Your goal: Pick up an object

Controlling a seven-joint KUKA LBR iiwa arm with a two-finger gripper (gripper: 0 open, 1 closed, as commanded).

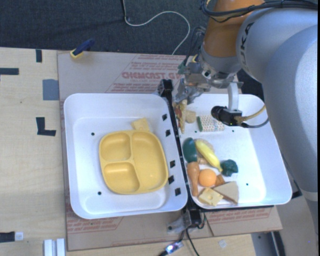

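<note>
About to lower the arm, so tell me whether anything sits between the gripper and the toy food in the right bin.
Nothing visible does. The gripper hangs over the right bin's far left corner, just above a pale food piece. The banana and orange lie nearer the camera, uncovered.

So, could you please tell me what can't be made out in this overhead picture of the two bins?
- Gripper: its tip sits over the divider between the bins, under the wrist housing; the jaws' state is unreadable.
- Small pale pieces beside it: too small to identify.
- Right bin: the grey arm covers its far right corner.
- Item behind the yellow tray: the tray covers part of it.
</note>
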